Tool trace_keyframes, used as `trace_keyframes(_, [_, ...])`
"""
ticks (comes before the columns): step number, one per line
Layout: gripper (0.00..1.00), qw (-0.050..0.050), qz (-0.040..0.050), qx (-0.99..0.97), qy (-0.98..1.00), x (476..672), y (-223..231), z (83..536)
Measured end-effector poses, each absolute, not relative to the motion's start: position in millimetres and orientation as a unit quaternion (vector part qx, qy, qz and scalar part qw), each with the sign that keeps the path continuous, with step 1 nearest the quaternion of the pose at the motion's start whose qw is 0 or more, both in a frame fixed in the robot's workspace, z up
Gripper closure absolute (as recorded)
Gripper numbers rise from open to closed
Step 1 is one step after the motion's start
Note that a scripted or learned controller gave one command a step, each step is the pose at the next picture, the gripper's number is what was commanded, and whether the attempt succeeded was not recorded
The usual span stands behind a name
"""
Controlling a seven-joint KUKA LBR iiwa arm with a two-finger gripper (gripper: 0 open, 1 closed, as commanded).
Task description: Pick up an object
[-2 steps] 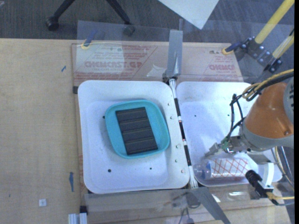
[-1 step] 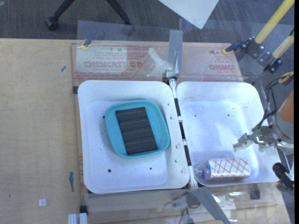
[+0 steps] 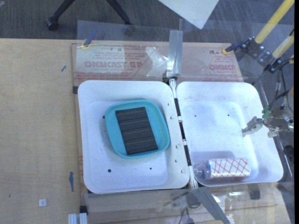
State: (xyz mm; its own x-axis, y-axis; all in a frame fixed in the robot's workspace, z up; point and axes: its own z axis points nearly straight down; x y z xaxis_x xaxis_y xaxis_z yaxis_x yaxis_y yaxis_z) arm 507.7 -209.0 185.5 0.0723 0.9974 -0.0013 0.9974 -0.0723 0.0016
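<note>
Over the right edge of the right bin [image 3: 224, 97] sits my gripper [image 3: 261, 124], coming in from the right side of the scene. One pale finger tip reaches left over the bin floor; the rest of the tool is a tangle of grey metal and cable against the rim, and I cannot tell whether it is apart or together. Nothing visible between the tips, so I log no hold.

Nearest candidate: a clear plastic bottle with a red lattice label [image 3: 223, 168], lying on its side along the near wall of the same bin, cap end to the left. It lies nearer than my tool and to its left, apart from it.

Left bin [image 3: 93, 97]: a teal dish [image 3: 136, 129] resting flat, with a dark ribbed block [image 3: 136, 130] lying in it. Well apart from me, across the divider.

Risks, as I judge them:
- Bottle is round and lying down; a descent off its axis would likely roll it away instead of seating it between the fingers.
- It hugs the near wall. A finger coming down on that side could strike the bin rim or wedge against the slope.
- Clear, smooth plastic: probable slip if I close near the tapered cap end instead of the labelled body.
- My present position at the right rim means any straight drop closes on bare bin floor.
</note>
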Motion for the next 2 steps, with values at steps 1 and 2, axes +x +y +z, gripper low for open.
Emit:
trace_keyframes(1, [0.0,-0.001,-0.0006,0.753,0.659,478.9,-138.4,96.9])
trace_keyframes(2, [0.0,0.0,-0.0004,0.802,0.598,493.4,-212.2,163.4])
